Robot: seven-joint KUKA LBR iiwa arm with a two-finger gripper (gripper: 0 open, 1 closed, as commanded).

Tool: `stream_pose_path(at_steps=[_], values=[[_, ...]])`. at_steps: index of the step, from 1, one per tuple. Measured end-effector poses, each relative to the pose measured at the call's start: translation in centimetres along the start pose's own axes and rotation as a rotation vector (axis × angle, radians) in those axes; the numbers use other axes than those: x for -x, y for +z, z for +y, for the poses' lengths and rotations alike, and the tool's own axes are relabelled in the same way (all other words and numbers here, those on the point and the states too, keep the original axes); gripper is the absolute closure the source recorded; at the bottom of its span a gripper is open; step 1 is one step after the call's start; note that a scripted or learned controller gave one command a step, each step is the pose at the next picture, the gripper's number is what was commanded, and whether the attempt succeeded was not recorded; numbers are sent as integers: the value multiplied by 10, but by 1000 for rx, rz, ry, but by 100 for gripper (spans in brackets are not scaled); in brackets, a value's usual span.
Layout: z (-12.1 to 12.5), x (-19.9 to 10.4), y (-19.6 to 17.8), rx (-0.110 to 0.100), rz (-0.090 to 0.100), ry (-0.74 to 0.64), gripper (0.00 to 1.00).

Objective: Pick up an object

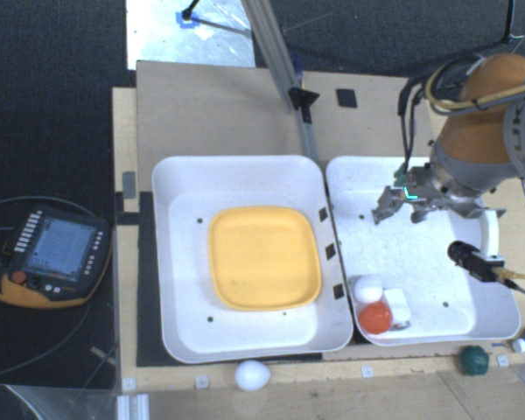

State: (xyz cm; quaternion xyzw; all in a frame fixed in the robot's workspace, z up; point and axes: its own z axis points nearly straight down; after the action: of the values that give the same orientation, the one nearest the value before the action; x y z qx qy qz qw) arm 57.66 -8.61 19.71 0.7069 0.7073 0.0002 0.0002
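My gripper (pixel 397 214) hangs over the upper middle of the right bin (pixel 481 322), its two fingers spread open with nothing between them. At that bin's near left corner lie a white ball (pixel 367 288), a red ball (pixel 375 318) and a small white block (pixel 396 304), packed close together. They sit well below and slightly left of the gripper. A yellow square plate (pixel 264 257) lies flat in the middle of the left bin (pixel 179 234).
A white egg shape (pixel 252 374) and a green ball (pixel 473 360) rest on the bench in front of the bins. A teach pendant (pixel 48 254) lies on the floor at the left. A grey pole (pixel 276 42) slants down to the bins' far edge.
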Motion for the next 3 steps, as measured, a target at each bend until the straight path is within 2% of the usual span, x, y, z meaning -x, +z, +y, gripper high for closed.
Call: stream_pose_path(at_steps=[1,3], values=[[0,0,0,0,0,0,0],[0,-1,109,-4,0,1,0]])
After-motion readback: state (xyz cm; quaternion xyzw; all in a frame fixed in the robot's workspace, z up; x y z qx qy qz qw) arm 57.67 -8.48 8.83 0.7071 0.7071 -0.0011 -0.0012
